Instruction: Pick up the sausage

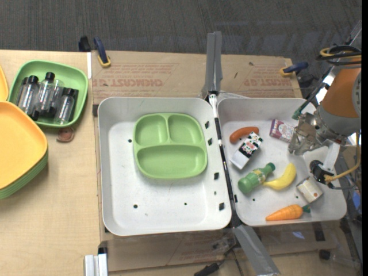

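We see the sausage (244, 134) lying in the right bin (339, 211), touching the milk carton (247, 150); the tool (300, 145) hovers well right, its grip state unclear.

Wooden bench (52, 234): two white bins (115, 211), cardboard sheet (172, 73), green tray (77, 76), stacked orange plates (20, 148).

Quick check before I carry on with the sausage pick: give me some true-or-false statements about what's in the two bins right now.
1. The sausage lies in the right bin. True.
2. The green divided plate sits in the right bin. False: it is in the left bin.
3. The banana lies beside the green bottle. True.
4. The carrot lies on the plate. False: it lies near the right bin's front edge.
5. The gripper holds the sausage. False: the sausage lies apart from it.
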You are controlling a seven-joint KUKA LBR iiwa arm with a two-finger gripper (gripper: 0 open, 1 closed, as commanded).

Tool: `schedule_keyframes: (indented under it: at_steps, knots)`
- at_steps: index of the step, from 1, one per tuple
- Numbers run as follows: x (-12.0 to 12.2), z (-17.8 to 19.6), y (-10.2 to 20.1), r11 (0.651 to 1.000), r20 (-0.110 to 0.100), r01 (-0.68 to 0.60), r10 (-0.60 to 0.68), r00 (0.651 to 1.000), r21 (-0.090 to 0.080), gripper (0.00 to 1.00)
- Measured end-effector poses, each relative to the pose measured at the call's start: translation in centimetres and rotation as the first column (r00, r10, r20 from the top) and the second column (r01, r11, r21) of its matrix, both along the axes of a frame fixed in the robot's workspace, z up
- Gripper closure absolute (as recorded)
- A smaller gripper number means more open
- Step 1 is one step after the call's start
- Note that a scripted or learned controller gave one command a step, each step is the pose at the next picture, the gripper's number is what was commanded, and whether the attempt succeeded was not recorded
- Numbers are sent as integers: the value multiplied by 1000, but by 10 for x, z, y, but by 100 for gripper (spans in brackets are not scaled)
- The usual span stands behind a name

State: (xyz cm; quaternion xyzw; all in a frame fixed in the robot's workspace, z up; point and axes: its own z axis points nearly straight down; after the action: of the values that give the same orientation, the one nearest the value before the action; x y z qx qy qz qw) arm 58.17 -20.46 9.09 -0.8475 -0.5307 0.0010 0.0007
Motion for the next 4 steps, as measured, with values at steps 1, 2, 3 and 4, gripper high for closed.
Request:
schedule_keyframes:
  at_steps: [1,2,3,4]
  knots:
    - [-16,54,4,968,0,253,-253,968,-1,100]
    - [-16,62,4,968,-3,251,-251,968,-2,100]
    - [-17,70,3,968,-6,250,-250,968,-2,100]
    - [-5,22,31,894,-3,449,-449,894,-2,100]
